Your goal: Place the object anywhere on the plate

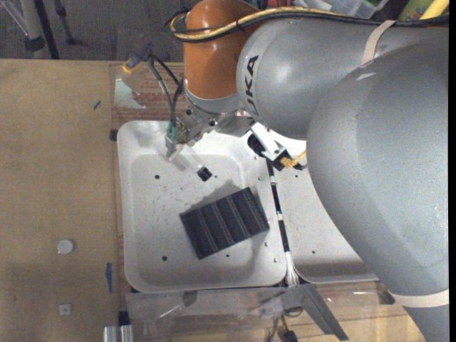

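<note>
You see the gripper (pixel 177 148) at 11 o'clock in the left bin (pixel 142 262); its opening cannot be told. A small black block (pixel 204 173) lies at the gripper's 4 o'clock, its axis unreadable. The ribbed black plate (pixel 224 221) sits mid-bin, running 8 to 2 o'clock.

The light was soft and fairly bright, and it came from above. The grey arm (pixel 370 120) had a pale shine on its round top, and the orange band (pixel 214 41) had a small bright spot. The arm threw a faint shadow on the white bin (pixel 142 212). The worktop (pixel 50 155) turned darker at the bottom left. The black plate (pixel 224 221) was dark, but its ridges showed. The whole picture was a little grainy and soft.
</note>
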